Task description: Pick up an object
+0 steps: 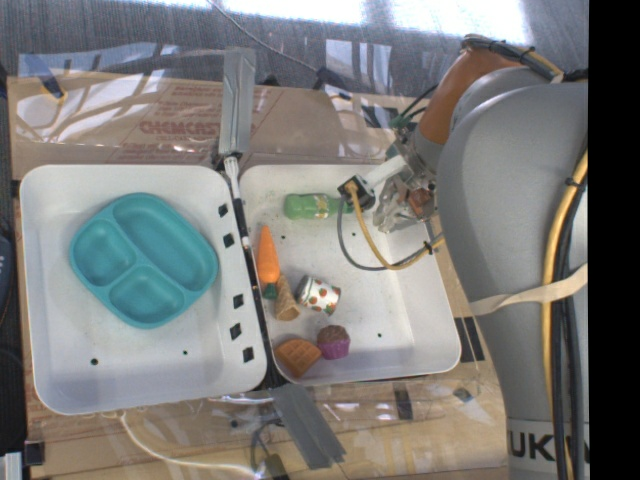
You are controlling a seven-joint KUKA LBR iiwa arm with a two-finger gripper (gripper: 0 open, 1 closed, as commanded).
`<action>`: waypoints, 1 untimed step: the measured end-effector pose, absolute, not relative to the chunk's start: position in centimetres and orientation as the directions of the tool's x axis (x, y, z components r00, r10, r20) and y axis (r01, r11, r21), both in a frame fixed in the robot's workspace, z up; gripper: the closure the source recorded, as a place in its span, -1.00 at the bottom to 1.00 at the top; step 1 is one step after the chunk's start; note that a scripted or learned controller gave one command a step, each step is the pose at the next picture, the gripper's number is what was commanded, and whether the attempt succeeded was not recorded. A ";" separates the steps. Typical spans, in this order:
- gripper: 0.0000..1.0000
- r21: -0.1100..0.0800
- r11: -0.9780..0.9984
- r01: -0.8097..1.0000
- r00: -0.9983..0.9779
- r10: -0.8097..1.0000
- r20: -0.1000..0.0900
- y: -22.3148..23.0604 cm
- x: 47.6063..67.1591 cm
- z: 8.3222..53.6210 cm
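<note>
Green bottle [308, 205] lying flat in the right bin [420, 313], near its far wall.
Gripper [385, 200] sits just right of it (finger state can't be told); carrot [268, 255] lies below.

— Arm position?
— Grey arm [510, 228] enters from the right, orange band [450, 88] near the top, wrist bent down and leftward.
— Gripper?
— Gripper [395, 208] low, at the wrist's end; yellow cables [370, 248] loop beneath.
</note>
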State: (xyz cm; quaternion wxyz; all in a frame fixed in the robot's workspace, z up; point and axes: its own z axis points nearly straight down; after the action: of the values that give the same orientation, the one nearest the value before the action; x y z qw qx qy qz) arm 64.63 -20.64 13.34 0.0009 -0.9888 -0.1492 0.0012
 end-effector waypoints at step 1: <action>1.00 -0.001 -0.939 0.343 0.939 0.343 0.002 -21.1 64.3 19.9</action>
State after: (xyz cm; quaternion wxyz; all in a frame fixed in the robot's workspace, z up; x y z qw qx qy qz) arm 64.32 -21.06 19.87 0.0006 -0.9848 -0.1739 -0.0010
